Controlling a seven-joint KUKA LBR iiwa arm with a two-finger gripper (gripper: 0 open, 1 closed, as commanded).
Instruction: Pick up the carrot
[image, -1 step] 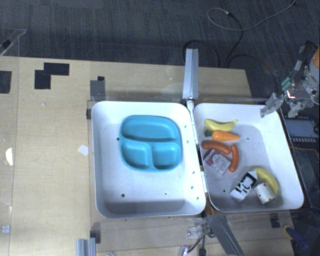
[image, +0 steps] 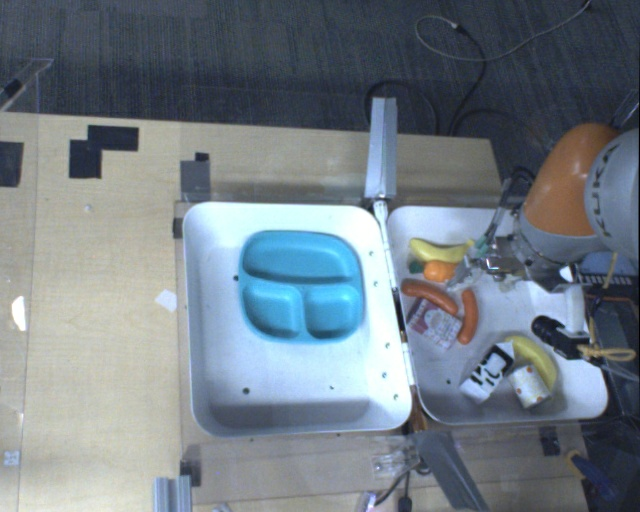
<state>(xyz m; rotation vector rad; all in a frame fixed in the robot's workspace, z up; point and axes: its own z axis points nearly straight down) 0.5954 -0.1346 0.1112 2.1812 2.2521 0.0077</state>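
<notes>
Jaws (image: 487, 262) just beside carrot (image: 468, 315); carrot long axis near-vertical.

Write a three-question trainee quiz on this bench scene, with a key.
1. True or false: the blue tray lies in the left bin.
2. Which bin holds the carrot?
3. Multiple choice: the carrot lies next to A) a snack packet, B) a blue sponge, C) a green cup.

Key: 1 true. 2 the right bin. 3 A.
</notes>
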